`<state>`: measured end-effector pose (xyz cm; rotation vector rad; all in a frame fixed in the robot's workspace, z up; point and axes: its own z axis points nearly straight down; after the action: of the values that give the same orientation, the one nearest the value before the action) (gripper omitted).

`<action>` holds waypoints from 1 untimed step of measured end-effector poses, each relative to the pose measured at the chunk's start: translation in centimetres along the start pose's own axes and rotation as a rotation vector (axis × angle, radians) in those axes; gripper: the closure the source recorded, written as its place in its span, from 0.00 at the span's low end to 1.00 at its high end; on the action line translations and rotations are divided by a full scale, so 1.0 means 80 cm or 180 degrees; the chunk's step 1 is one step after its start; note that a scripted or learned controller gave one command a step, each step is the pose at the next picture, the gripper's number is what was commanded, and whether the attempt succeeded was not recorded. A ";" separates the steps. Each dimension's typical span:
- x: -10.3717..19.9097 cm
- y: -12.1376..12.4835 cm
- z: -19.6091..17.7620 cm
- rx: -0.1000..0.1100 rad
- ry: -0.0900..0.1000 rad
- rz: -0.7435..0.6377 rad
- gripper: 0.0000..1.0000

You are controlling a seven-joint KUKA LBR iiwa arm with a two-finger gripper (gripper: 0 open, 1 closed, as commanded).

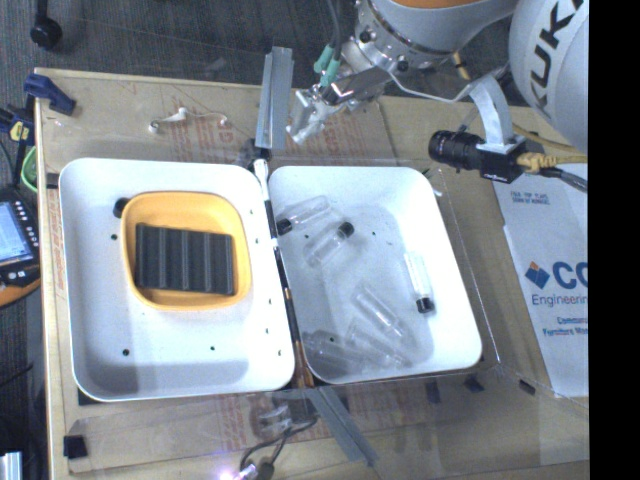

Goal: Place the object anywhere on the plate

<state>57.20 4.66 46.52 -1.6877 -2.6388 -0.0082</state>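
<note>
A yellow plate (182, 211) lies in the left white bin (100, 358). On it rests a dark grey ridged block (187, 260). The right white bin (455, 328) holds several clear plastic vials, some with black caps: one near the far left corner (304, 211), one beside it (330, 242), one along the right side (418, 282) and a cluster at the near side (370, 320). My gripper (312, 116) hangs above the bench just beyond the far edge of the bins, over the seam between them. I see nothing held in it.
A grey metal bar (272, 93) lies on the bench behind the bins, left of the gripper. A printed sheet (555, 268) lies to the right of the right bin. A blue clamp (46, 90) and a handheld screen (12, 240) sit at the left edge.
</note>
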 end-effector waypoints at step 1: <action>0.003 0.002 -0.013 -0.0001 0.0005 -0.0026 1.00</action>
<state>57.24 4.90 47.54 -1.6764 -2.6447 -0.0101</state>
